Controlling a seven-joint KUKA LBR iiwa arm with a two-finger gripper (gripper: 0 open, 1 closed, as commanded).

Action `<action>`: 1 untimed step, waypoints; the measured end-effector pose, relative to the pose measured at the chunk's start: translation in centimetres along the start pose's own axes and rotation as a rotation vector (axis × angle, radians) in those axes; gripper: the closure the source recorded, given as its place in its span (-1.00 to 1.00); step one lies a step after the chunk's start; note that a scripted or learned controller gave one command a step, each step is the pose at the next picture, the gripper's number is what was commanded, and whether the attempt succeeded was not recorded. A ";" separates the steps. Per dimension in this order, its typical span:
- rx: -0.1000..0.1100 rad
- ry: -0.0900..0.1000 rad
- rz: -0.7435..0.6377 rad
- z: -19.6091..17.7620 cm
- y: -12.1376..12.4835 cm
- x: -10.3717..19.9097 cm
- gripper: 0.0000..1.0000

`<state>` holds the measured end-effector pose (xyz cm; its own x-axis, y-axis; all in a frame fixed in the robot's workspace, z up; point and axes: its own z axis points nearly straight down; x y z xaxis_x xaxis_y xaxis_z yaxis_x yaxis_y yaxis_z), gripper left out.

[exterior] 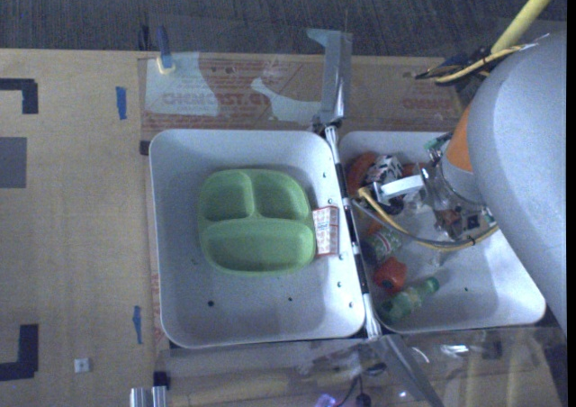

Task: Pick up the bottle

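A green plastic bottle (409,297) with a green cap lies on its side near the front left corner of the right bin (504,297). My gripper (443,214) hangs over the middle of that bin, up and to the right of the bottle and apart from it. The grey arm covers the bin's right side. Nothing can be seen held at the gripper.
A red object (389,274) lies just above the bottle, with a labelled green-and-red item (382,239) and another red thing (360,171) along the bin's left wall. The left bin (180,297) holds a green divided plate (256,221) and a small red-and-white packet (325,230).
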<state>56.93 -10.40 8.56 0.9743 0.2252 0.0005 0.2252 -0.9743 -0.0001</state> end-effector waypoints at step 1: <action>0.001 -0.003 0.011 -4.5 -0.5 -0.9 -1.00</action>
<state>55.90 -10.10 13.09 0.9767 0.2148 -0.0021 0.2148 -0.9767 -0.0015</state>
